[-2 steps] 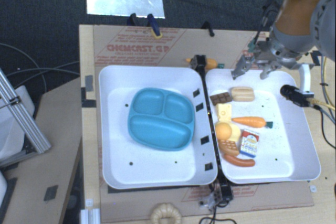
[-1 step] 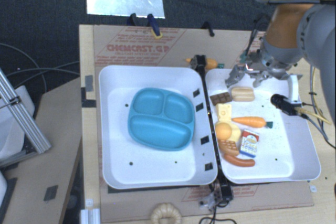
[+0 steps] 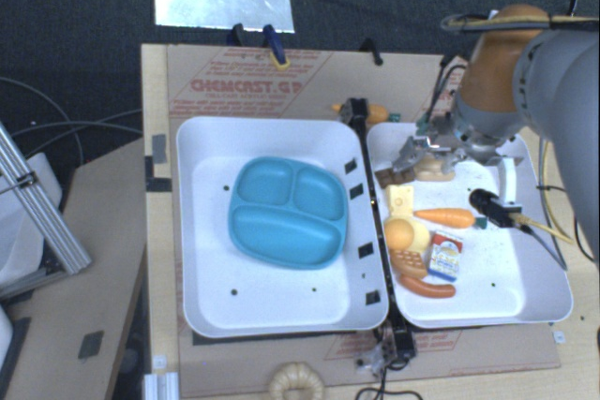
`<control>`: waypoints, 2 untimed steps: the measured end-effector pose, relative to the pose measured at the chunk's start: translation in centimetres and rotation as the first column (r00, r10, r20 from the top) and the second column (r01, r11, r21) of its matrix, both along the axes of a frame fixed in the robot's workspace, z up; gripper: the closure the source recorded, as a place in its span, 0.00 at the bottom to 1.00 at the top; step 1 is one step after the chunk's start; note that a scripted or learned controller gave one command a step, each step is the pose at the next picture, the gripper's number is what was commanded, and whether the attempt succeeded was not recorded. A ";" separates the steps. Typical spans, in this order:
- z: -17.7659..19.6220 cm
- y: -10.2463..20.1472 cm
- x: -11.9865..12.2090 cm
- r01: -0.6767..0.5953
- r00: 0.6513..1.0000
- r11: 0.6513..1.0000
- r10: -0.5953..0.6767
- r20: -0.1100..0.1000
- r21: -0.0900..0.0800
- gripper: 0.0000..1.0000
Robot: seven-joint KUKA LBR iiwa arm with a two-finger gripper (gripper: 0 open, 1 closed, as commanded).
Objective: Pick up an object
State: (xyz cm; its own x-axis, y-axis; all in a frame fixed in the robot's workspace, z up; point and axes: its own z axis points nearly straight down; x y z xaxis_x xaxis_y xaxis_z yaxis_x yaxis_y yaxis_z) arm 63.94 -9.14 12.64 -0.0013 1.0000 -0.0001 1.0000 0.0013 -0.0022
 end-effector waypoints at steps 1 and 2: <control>-4.0 0.0 0.3 0.001 1.000 1.000 -0.001 0.010 -0.002 0.00; -2.6 -0.2 0.3 0.002 1.000 1.000 -0.002 0.006 -0.002 1.00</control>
